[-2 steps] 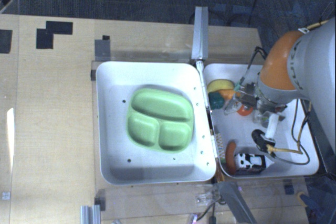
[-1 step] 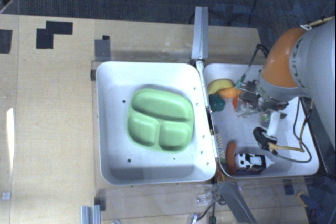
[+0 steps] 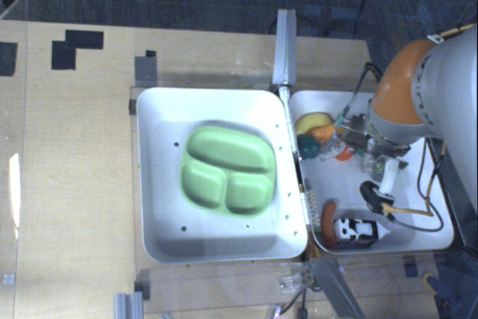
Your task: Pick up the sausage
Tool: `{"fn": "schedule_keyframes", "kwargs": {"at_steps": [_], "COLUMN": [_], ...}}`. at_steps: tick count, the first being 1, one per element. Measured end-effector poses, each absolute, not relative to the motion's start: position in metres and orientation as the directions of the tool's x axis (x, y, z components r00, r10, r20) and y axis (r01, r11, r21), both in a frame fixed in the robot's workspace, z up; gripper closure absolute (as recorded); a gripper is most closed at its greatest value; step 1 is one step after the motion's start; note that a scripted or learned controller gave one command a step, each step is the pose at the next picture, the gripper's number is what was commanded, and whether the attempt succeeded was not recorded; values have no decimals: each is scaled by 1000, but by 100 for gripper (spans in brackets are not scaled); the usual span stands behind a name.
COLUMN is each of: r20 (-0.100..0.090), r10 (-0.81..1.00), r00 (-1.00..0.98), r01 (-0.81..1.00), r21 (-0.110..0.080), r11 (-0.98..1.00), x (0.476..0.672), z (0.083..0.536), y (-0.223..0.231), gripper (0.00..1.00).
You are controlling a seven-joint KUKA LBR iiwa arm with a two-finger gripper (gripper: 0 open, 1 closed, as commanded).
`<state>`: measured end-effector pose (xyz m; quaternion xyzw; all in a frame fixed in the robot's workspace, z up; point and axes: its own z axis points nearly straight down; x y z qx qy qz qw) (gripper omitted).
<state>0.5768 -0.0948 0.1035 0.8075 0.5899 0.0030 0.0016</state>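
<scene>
At the near edge of the right bin point(image 3: 340, 187), a black-and-white object point(image 3: 354, 229) sits against the front wall; what it is cannot be told. Touching or just beside it, on its left in the view, lies the sausage point(image 3: 327, 214). It is reddish brown, set in the bin's near-left corner close to the wall shared with the left bin point(image 3: 160, 160).

Farther back, the gripper point(image 3: 357, 140) hangs over the middle of the right bin, reaching in from the right under the arm's orange band point(image 3: 396, 95). Whether it is released or clenched cannot be told, and nothing is seen in its grasp. The sausage lies nearer the camera than the gripper and to its left, apart from it.

Just beside the gripper, toward the shared wall, cluster a small red piece point(image 3: 342, 154), a green piece point(image 3: 308, 147), an orange piece point(image 3: 324, 134) and a yellow fruit point(image 3: 312, 121).

In the left bin rests a green three-compartment plate point(image 3: 228, 169).
</scene>
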Motion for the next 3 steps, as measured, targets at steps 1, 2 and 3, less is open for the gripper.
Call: {"fn": "schedule_keyframes", "kwargs": {"at_steps": [1,2,3], "r20": [3,6,1], "r10": [885,890,927], "r00": [465,456,375], "r01": [885,890,927], "r21": [9,14,6], "r11": [-465,-456,-375], "x": [627,630,643], "z": [88,101,158], "y": [-116,-114,-142], "gripper": [0,100,100]}}
